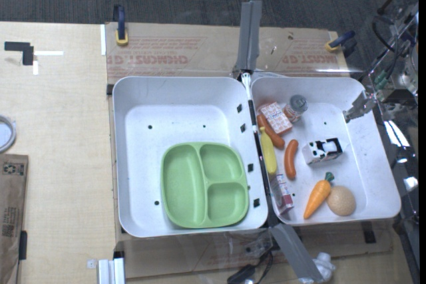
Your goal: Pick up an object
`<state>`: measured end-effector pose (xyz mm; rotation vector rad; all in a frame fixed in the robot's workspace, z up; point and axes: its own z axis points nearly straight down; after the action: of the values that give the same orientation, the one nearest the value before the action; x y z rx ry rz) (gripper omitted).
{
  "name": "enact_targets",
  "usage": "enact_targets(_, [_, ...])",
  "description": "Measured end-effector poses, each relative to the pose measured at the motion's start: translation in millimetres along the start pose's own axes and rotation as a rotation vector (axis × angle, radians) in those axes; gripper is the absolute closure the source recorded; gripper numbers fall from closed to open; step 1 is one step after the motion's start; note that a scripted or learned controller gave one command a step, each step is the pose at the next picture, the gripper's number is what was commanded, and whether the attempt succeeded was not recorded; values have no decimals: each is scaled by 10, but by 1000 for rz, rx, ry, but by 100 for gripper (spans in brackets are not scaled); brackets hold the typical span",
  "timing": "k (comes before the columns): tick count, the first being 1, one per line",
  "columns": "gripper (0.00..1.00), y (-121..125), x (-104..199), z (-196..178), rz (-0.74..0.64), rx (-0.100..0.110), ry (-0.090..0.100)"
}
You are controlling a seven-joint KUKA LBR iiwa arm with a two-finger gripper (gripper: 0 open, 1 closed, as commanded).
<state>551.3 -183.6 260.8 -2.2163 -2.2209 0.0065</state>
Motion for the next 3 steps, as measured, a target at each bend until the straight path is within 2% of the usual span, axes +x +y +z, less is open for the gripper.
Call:
enact_targets(1, [0,294,560,1328,-273,0,1])
enact_targets(2, [0,64,909,15,-519,-3,-2])
enact_targets(3, [0,-150,1101,722,-515,-1,0])
